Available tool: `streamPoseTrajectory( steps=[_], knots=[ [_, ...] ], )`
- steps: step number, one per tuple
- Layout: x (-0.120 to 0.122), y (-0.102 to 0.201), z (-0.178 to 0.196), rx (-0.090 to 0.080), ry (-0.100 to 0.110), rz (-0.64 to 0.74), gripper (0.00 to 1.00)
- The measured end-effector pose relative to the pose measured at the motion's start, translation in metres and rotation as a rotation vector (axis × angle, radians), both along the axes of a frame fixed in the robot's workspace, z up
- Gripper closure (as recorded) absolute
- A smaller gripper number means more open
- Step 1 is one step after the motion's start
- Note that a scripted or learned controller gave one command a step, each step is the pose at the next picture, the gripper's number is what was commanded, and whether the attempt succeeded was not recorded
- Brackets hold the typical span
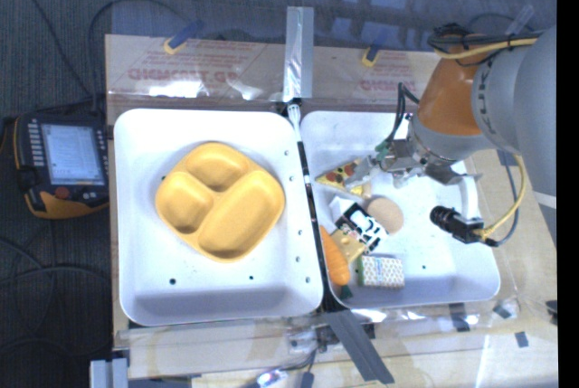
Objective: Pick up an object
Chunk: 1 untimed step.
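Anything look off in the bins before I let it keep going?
Nothing looks spilled or broken. The small objects are bunched against the right bin's left wall, some overlapping. The yellow divided plate sits alone in the left bin.

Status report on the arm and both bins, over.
Gripper low in right white bin, near the pizza-slice toy. Tan egg-shaped object, orange toy clustered nearby. Yellow three-compartment dish in left bin.

My gripper (398, 162) hangs over the right bin (470, 278). Below it, toward the frame's lower centre, small objects (362, 228) lie clustered. A divided tray (220, 199) fills the left bin (136, 287).
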<state>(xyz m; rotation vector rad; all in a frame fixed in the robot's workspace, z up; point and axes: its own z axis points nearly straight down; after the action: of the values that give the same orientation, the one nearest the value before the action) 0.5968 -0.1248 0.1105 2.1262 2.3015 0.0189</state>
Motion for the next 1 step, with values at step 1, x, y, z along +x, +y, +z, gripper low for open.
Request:
streamPoseTrajectory(
  steps=[1],
  knots=[
    [-0.0461,0.0213,-0.0194,-0.009,-0.003,-0.057,0.0]
  ],
)
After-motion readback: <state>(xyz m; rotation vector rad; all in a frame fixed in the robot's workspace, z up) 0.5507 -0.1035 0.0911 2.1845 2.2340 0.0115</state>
